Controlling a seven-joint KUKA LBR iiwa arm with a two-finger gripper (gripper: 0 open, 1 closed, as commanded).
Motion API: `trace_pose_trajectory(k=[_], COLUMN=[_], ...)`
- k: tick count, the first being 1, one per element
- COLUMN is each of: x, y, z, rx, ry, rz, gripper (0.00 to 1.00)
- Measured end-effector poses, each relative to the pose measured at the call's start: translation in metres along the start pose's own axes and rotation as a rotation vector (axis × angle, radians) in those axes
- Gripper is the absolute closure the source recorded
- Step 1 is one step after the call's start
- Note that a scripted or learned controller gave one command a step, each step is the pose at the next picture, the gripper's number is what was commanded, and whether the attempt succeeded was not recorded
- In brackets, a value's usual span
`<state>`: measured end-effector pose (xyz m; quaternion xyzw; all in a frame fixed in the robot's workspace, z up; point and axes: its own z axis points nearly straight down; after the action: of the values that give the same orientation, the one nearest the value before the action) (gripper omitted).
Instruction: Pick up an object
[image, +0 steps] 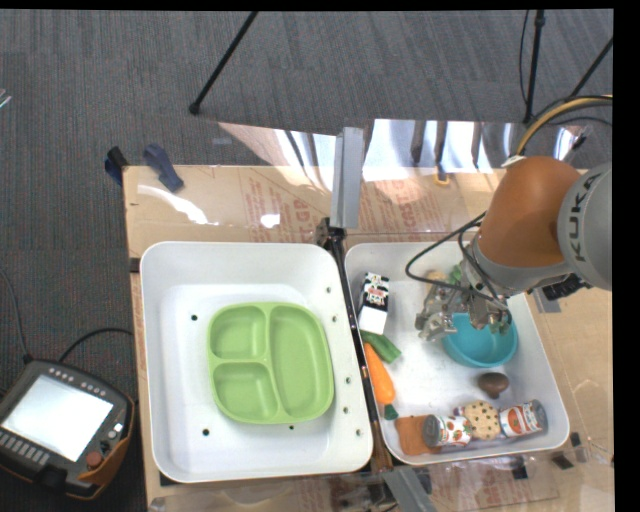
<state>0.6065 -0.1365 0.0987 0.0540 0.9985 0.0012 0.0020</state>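
Note:
My gripper (458, 312) hangs low over the right bin (425, 385), at the left rim of a blue bowl (485, 347). Nothing shows clearly in its grasp. The orange-banded wrist (530, 215) rises behind it to the right. To the left of the gripper stands a small black-and-white carton (375, 296). Below that lie a green vegetable (384, 347) and an orange carrot (379, 373). A brown rounded object (492, 383) rests just in front of the bowl.
Along the right bin's front edge lie two cans (445, 431) (521, 418), a spotted cookie-like piece (481, 420) and an orange block (409, 432). The left bin (170, 400) holds a green divided plate (270, 362). A teach pendant (60, 425) sits at the lower left.

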Motion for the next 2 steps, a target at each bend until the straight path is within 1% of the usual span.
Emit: trace_pose_trajectory(k=[1,2], x=[0.0,-0.001], y=[0.0,0.001], z=[0.001,-0.01], rx=[0.0,-0.001], ry=[0.001,-0.003], rz=[-0.001,-0.003], gripper=[0.0,1.0])
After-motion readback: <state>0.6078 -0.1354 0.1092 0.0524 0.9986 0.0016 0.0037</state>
